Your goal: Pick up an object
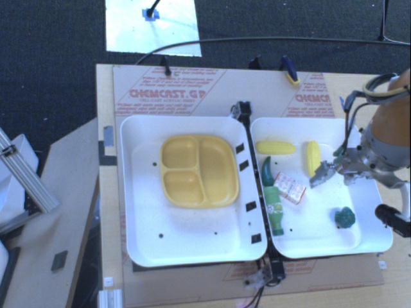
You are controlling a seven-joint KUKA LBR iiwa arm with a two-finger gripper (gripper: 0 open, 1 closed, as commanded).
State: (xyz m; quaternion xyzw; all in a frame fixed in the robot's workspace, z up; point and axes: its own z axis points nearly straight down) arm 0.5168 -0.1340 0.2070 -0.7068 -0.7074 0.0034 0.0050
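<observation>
Yellow corn (313, 157), seemingly near-vertical

Even, cool overhead light is washing both white bins (192, 249) — their floors are nearly blowing out. A pale sheet (151, 18) is glaring brightly; shadows are lying faint, and the whole frame is looking soft, slightly grainy.

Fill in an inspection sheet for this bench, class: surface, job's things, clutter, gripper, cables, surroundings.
Surface: two white bins on a printed board.
Job's things: right bin holds two yellow corn cobs, a green bottle, a red-and-white packet, a green broccoli piece.
Clutter: yellow divided plate in the left bin.
Gripper: gripper low over the right bin, beside the upright cob, holding nothing visible.
Cables: black cable arcs behind the board.
Surroundings: dark carpet, white sheet.
</observation>
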